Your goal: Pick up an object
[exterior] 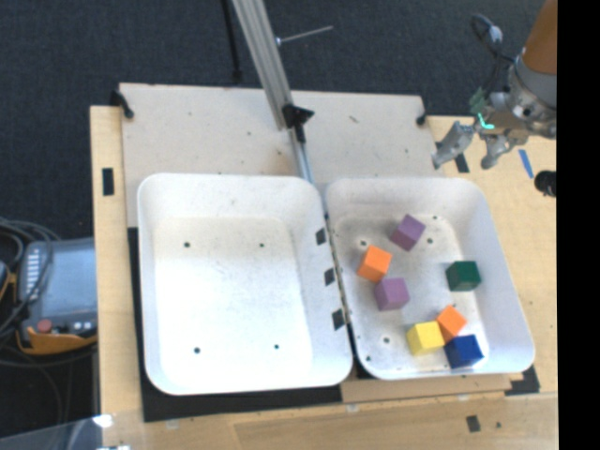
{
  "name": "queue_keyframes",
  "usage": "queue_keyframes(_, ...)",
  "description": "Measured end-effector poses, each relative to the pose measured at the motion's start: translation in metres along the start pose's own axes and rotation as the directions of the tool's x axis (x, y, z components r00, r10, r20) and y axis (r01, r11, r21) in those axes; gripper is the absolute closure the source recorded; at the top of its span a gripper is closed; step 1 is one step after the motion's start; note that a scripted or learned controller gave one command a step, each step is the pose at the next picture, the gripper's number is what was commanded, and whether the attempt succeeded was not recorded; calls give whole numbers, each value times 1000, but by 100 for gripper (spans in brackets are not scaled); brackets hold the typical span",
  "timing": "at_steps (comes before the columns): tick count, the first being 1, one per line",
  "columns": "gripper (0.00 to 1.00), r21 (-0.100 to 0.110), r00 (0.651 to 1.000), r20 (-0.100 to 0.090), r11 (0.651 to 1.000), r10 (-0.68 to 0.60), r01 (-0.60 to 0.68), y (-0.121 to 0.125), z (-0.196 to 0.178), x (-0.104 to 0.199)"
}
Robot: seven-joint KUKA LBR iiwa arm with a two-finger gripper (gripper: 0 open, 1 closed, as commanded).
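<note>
The right bin holds several small blocks: two purple ones, two orange ones, a dark green one, a yellow one and a blue one. My gripper hangs above the bench just beyond the right bin's far right corner, well clear of the blocks. Its two fingers are spread apart with nothing between them.
The left bin lies beside the right one. A slanted metal rail runs from the top of the view down to the gap between the bins. A grey control box and cables sit at the far left.
</note>
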State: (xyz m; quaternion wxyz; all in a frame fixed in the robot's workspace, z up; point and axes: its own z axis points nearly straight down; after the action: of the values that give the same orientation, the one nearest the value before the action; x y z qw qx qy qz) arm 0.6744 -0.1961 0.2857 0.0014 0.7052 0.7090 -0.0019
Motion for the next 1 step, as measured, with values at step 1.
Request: queue_keyframes(1,0,4,1000,-2,1000,5,-5,-5,62,-4)
